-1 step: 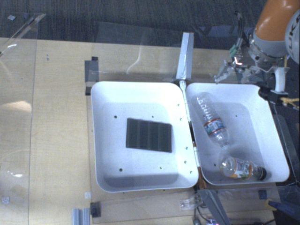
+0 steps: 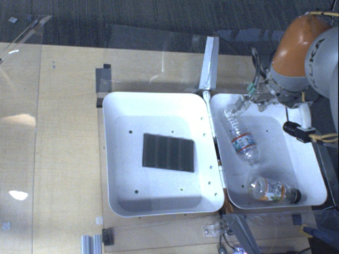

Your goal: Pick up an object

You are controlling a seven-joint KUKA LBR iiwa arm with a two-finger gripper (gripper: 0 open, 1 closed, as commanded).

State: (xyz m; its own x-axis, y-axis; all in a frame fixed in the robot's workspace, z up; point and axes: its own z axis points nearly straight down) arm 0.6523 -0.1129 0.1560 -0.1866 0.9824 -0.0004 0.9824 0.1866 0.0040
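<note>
In the right bin (image 2: pixel 312 189) lie two clear plastic bottles. One bottle (image 2: pixel 241 136) with a blue and red label lies lengthwise along the bin's left side, its top toward the far edge. A second bottle (image 2: pixel 273 190) with a dark cap lies across the near end. A black ribbed rectangular pad (image 2: pixel 168 152) lies flat in the middle of the left bin (image 2: pixel 122 194). My gripper (image 2: pixel 253 97) hangs over the far left corner of the right bin, just beyond the top of the labelled bottle. Nothing shows as held in it.
The bins touch along a shared rim (image 2: pixel 214 147). A metal bar (image 2: pixel 209 62) stands behind their junction. A clear sheet (image 2: pixel 21 115) covers the bench to the left. The arm's orange band (image 2: pixel 296 46) looms over the right bin's far right corner.
</note>
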